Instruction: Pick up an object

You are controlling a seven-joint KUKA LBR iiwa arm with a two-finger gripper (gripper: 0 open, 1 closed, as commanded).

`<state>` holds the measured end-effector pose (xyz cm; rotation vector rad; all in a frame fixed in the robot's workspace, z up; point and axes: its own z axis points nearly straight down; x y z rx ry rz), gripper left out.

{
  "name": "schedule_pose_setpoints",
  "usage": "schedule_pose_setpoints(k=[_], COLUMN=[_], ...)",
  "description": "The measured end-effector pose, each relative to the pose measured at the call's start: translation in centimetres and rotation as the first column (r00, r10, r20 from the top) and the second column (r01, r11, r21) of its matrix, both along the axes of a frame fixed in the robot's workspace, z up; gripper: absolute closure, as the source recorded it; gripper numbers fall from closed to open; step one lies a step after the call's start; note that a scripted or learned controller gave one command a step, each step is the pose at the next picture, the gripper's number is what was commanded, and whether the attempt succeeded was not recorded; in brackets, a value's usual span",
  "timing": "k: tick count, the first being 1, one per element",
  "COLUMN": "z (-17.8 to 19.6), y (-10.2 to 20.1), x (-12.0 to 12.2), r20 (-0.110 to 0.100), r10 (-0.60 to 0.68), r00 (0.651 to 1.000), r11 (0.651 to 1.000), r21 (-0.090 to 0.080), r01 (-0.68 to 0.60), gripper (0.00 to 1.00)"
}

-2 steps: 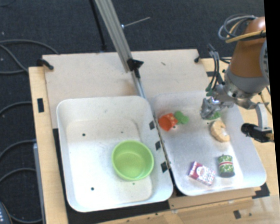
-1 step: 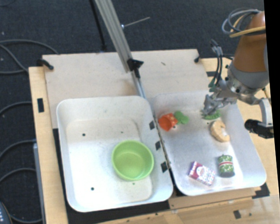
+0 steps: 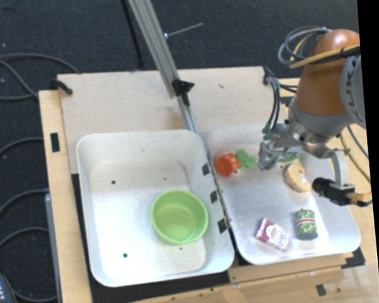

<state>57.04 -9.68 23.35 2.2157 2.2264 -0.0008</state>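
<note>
Jaws (image 3: 266, 159) just beside green piece (image 3: 245, 158), right bin (image 3: 343, 233)

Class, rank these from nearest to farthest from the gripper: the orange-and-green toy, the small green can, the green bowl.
From the gripper:
1. Orange-and-green toy, just beside it in the right bin.
2. Small green can, near that bin's front edge.
3. Green bowl, in the left bin.

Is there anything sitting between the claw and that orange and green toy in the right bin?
Nothing visible stands between them. The claw hangs just right of the orange and green toy, with bare bin floor in the gap. The beige piece, pink box and green can lie off to the right and nearer the front rim.
</note>
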Motion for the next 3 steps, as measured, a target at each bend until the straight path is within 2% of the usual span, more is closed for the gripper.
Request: schedule_pose_setpoints(k=[1,3], z=[0.1,1.7], y=[4.8,15.9], x=[-2.6,-6.0], r20=[0.001,-0.001], r10=[-0.002,0.005], r00=[1.0,1.0], r11=[1.0,1.0], r21=[0.0,0.004], r01=[0.002,-0.005], gripper=[1.0,1.0])
